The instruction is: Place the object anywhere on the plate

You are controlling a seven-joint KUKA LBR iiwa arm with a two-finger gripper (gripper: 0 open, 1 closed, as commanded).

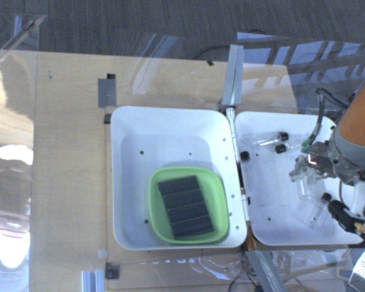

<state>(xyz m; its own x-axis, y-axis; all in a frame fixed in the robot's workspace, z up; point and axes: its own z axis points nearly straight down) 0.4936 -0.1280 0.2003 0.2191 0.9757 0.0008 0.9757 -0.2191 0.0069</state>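
A green square plate [217, 189] sits in the front of the left bin [128, 163]. A dark grey ridged rectangular object [185, 206] lies flat on it, turned slightly, within the rim. My gripper [304, 174] hangs over the right bin [261, 218], near that bin's right side and well away from the plate. The grey wrist and orange band rise behind it at the right. Small clear tubes lie close under the gripper; nothing shows plainly in its grasp.
The right bin holds a clear vial with a black cap [272, 140], another black-capped piece [281, 149], a small black bit [244, 156] near the divider, and a clear tube [318, 207] at the front right. A grey bracket [232, 78] stands behind the bins.
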